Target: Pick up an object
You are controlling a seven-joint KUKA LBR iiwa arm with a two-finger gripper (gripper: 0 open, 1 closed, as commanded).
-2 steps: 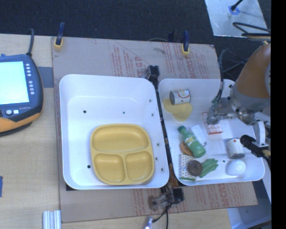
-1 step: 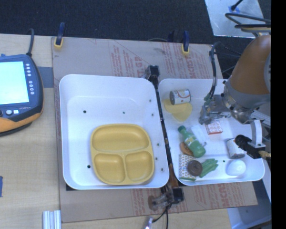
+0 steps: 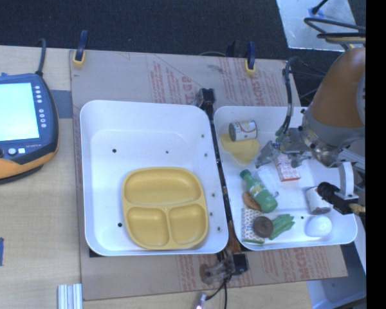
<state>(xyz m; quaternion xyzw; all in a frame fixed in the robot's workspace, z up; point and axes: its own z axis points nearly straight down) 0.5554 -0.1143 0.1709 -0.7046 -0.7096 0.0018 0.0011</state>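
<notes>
Here the two-finger metal gripper [image 3: 275, 154], fingers seemingly spread and holding nothing, should drop squarely over the slim green plastic bottle [image 3: 259, 190] in the crowded right white bin [image 3: 347, 237] before closing.

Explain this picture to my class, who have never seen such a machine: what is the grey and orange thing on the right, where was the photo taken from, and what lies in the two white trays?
The photo comes from one camera fixed above a workbench, looking down at a slant. The grey and orange shape is a robot arm reaching in from the right. Its gripper, a two-finger claw, hangs over the right bin; I cannot see anything between its fingers.

The left bin holds a yellow divided plate. The right bin holds small items: a small can lying on its side, a yellow lump, a green bottle, a white egg-shaped object and a few others too small to name. On the bench at far left lies the handheld control screen.
</notes>
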